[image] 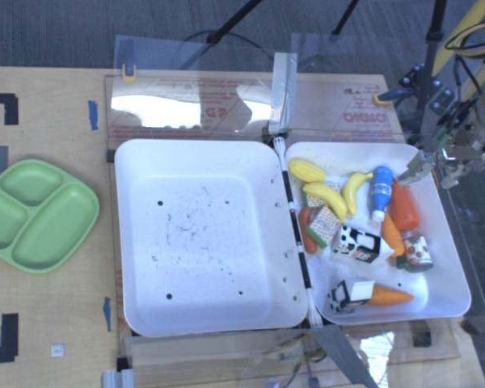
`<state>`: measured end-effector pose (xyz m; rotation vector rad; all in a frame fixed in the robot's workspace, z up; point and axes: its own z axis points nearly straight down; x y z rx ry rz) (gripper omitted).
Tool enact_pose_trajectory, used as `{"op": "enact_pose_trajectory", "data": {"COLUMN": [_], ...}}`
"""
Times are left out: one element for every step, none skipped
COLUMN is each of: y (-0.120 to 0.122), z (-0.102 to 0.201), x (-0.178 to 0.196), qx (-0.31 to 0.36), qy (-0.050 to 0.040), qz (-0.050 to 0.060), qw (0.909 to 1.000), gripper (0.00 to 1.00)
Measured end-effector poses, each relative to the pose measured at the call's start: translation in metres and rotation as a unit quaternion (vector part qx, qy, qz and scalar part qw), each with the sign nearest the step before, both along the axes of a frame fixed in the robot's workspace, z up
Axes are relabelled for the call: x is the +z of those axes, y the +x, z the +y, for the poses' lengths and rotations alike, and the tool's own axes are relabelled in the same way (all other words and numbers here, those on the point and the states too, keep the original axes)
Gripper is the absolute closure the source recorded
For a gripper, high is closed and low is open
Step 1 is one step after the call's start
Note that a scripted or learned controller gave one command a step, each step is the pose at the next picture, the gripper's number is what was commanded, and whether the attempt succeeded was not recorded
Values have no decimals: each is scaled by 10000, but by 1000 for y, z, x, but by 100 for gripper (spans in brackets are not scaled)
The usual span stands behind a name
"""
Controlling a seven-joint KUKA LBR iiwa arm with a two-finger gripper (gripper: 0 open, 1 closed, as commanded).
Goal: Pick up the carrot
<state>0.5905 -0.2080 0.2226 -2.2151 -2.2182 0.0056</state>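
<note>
An orange carrot [390,295] lies on its side near the front of the right bin [453,281], its thick end against a small black-and-white toy [345,294]. A second orange tapered piece [392,237] lies further back, beside a red-orange item [404,205]. My gripper [425,166] hangs over the bin's back right corner, well behind the carrot and apart from it. Nothing shows between its tips.
The right bin also holds a yellow corn cob [306,170], two bananas [333,200], a blue bottle [381,191], a black-and-white box [356,243] and a small can [418,253]. The left bin [137,168] is beside it. A green divided plate [36,214] sits far left.
</note>
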Motion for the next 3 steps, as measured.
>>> {"op": "enact_pose_trajectory", "data": {"y": [-64, -62, -73], "z": [-4, 7, 11], "x": [-47, -102, -114], "qx": [801, 2123, 2586], "qy": [11, 3, -65], "qz": [-1, -54, -244], "qw": [9968, 9772, 9657], "gripper": [0, 0, 0]}}
